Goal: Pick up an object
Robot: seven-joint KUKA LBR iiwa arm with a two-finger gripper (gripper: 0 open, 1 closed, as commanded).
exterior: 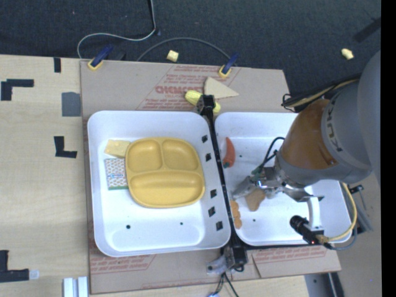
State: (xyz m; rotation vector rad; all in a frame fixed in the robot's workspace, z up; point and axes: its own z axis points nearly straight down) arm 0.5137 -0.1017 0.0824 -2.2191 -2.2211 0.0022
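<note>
My gripper [252,189] is low in the right bin [247,124], near its left wall. A brown piece [254,200] lies right at its tip; I cannot tell whether it is held. A red-orange piece [229,151] lies against the divider, above the gripper. A small orange piece [236,213] sits at the bin's lower left corner. The left bin [148,237] holds a yellow divided plate [165,172].
A pale yellow block [116,147] and a patterned packet [115,172] lie left of the plate. The black divider clamp [213,166] runs between the bins. The arm's bulky wrist [315,144] covers the right bin's right half. Cables lie on the cardboard behind.
</note>
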